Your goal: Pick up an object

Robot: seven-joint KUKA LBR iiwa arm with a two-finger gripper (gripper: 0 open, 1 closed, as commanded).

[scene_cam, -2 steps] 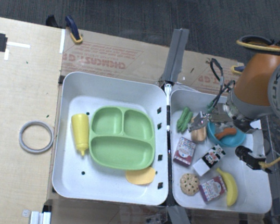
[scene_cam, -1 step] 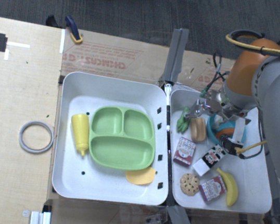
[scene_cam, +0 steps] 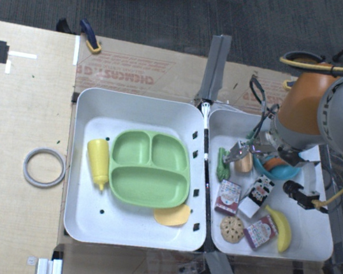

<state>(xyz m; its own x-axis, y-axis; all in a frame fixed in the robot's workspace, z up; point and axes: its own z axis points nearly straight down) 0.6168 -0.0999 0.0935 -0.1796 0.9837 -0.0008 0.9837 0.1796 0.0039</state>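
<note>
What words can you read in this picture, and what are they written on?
Red printing on the cardboard sheet behind the bins: appears upside down and too blurred to read.
Pink carton: label too small to read.
Black and white carton: print too small to read.
Snack packet beside the banana: too blurred to read.

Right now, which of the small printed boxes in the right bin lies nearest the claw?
The black-and-white box, just below the claw and the blue bowl. The pink box sits further left, the maroon one lower, beside the banana.
</note>
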